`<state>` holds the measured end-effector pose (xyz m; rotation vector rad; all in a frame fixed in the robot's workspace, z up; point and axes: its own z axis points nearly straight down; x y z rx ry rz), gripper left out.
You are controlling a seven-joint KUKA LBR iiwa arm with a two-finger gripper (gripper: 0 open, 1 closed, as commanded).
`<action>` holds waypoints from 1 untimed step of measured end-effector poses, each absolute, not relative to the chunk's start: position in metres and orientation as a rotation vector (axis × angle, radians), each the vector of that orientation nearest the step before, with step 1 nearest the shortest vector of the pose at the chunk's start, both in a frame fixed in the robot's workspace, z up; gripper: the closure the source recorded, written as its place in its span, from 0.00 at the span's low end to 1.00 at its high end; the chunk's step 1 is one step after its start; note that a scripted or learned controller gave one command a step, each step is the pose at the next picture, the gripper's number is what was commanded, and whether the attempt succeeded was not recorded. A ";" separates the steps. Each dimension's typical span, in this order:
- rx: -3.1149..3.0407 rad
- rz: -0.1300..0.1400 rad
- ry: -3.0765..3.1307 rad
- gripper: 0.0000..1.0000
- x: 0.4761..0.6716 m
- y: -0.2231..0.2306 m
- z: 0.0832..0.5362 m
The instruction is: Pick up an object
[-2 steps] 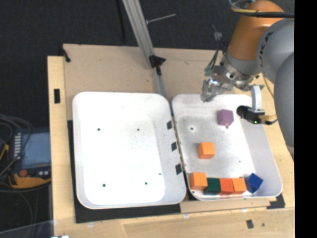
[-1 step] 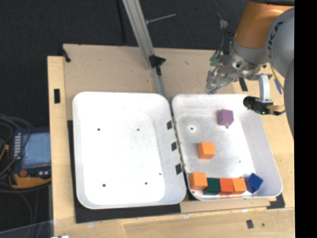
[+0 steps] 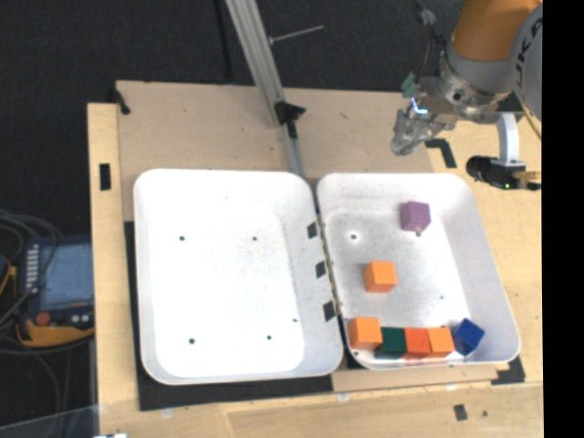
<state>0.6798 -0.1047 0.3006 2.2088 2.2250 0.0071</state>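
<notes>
My gripper (image 3: 412,140) hangs above the bench just beyond the far rim of the right bin (image 3: 484,245), open and with nothing between its fingers. In that bin a purple block (image 3: 415,215) lies closest to it, near the far side. An orange cube (image 3: 380,276) sits at the bin's middle. Along the near wall runs a row of blocks: an orange one (image 3: 366,331), a dark green one (image 3: 393,341), a red-orange one (image 3: 418,341), another orange one (image 3: 441,339) and a blue one (image 3: 468,335).
The left bin (image 3: 164,272) adjoins the right bin along a clipped seam. A slanted metal rail (image 3: 265,62) rises from the far bench edge between the bins. A black fitting (image 3: 493,169) lies right of the gripper.
</notes>
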 end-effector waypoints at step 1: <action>2.216 -0.001 2.228 1.00 0.661 -0.050 0.286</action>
